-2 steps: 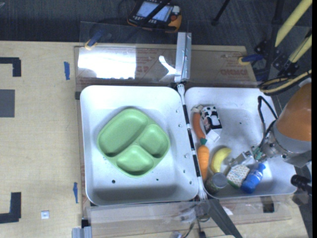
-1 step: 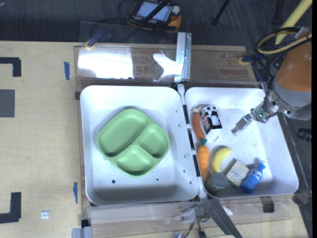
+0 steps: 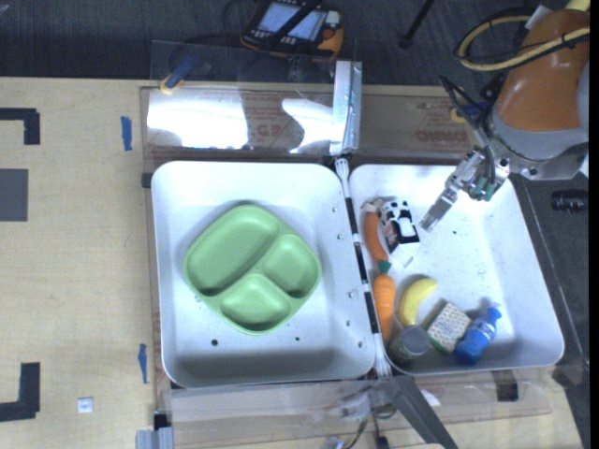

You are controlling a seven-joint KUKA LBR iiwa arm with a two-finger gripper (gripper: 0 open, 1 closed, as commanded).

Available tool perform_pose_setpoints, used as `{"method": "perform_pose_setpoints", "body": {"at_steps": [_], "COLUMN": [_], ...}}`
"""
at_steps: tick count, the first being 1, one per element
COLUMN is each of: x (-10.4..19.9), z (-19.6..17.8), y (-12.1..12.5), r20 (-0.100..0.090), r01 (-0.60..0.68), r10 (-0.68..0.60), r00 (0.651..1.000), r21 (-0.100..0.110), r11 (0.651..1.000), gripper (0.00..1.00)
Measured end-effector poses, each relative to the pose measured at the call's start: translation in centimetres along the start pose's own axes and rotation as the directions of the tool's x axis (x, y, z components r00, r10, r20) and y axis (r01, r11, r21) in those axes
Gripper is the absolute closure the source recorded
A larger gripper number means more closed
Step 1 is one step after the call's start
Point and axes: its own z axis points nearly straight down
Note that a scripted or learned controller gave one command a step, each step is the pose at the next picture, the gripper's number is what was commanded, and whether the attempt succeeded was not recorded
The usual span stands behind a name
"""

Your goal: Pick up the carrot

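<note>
Tool [image 3: 436, 215] hanging over the far part of the right shallow white bin [image 3: 524, 241], slim metal fingers slanting down and to the left, and whether they're spread or closed, I can't tell from this angle; nothing is seen between them. Behind it, the grey arm with its orange band [image 3: 543, 96] comes in from the far right corner.

Down along the left wall of that bin, there's the orange carrot [image 3: 385, 305], lying lengthwise, well apart from the tool. Just to the far side of it lies a second orange, sausage-like piece [image 3: 374, 234], with a small black-and-white object [image 3: 403, 224] beside that, near the fingertips. Right of the carrot sits a yellow lemon [image 3: 417, 297], touching or nearly so. At the near edge: a dark round can [image 3: 409, 343], a tan speckled sponge block [image 3: 447, 326] and a blue bottle [image 3: 477, 335], huddled together.

Over in the left white bin [image 3: 187, 344], a green divided plate [image 3: 253, 267] sits in the middle.
</note>
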Motion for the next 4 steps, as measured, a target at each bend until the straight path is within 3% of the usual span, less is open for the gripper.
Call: {"method": "perform_pose_setpoints", "body": {"at_steps": [1,2,3,4], "x": [0.4,-3.1,-4.9,-5.8], "z": [6.5,8.6,2.4,-5.6], "y": [1.5,2.0,-4.0,-1.8], "r20": [-0.005,0.02,0.005,0.008], "r01": [0.314,0.41,0.34,0.524], "r10": [-0.314,-0.41,-0.34,-0.524], "r00": [0.949,0.912,0.94,0.851], "r21": [0.0,-0.007,-0.001,-0.001], "r11": [0.949,0.912,0.94,0.851], "gripper": [0.0,0.0,0.0,0.0]}}
